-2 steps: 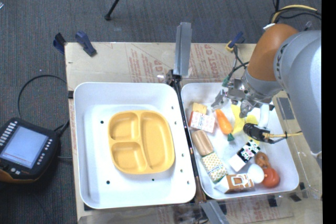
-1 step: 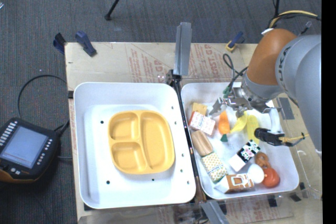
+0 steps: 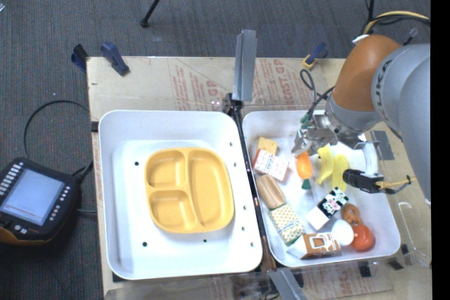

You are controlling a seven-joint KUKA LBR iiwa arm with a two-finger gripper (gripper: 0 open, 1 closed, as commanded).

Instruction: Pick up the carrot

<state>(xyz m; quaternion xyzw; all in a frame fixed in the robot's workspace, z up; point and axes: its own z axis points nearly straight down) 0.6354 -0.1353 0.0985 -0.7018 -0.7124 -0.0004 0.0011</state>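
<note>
- The arm [image 3: 383, 84] reached in from the right, and its gripper [image 3: 307, 139] hung over the far part of the right bin [image 3: 391, 235]; whether it was open or closed could not be told.
- The carrot [image 3: 304, 167] lay in that bin, just near of the gripper, between a small red-and-white box [image 3: 271, 164] on its left and a banana [image 3: 332, 165] on its right.
- Nothing showed the carrot as gripped.
- A yellow divided plate [image 3: 189, 190] sat in the left bin [image 3: 116, 221].
- A bread roll [image 3: 270, 191], a milk carton [image 3: 321, 244] and a tomato [image 3: 363, 239] lay nearer in the right bin.
</note>
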